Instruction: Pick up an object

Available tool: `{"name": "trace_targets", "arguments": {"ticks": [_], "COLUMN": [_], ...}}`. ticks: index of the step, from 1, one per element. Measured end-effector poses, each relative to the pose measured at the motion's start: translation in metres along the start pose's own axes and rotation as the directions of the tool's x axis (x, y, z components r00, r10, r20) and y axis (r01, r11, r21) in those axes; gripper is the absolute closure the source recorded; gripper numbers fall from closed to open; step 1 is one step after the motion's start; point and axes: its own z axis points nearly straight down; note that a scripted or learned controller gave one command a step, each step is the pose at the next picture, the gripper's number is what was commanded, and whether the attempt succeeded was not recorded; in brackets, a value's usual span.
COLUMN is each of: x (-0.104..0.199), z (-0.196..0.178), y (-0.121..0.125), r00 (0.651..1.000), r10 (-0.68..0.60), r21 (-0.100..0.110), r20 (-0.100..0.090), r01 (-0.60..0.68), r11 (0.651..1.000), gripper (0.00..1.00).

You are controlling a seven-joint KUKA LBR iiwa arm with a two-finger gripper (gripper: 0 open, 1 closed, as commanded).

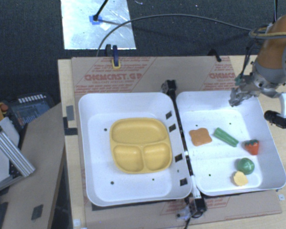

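Gripper (237,98) seemingly over bin's (220,189) rim

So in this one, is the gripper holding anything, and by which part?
Nothing is held. The gripper hangs over the right bin's far corner, apart from the food pieces lying nearer the front.

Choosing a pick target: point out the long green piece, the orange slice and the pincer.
long green piece (225,136), camera view, mid-length
orange slice (200,136), camera view, flat top face
pincer (237,98), camera view, between fingertips
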Motion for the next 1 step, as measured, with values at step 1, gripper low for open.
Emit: {"name": "trace_targets", "arguments": {"ticks": [1], "x": [-0.0005], "z": [-0.0555], "y": [0.0026], "r00": [1.0], "r10": [-0.001], "r21": [-0.002], "r20": [0.0], "r01": [0.001], "r11": [1.0], "gripper": [1.0]}}
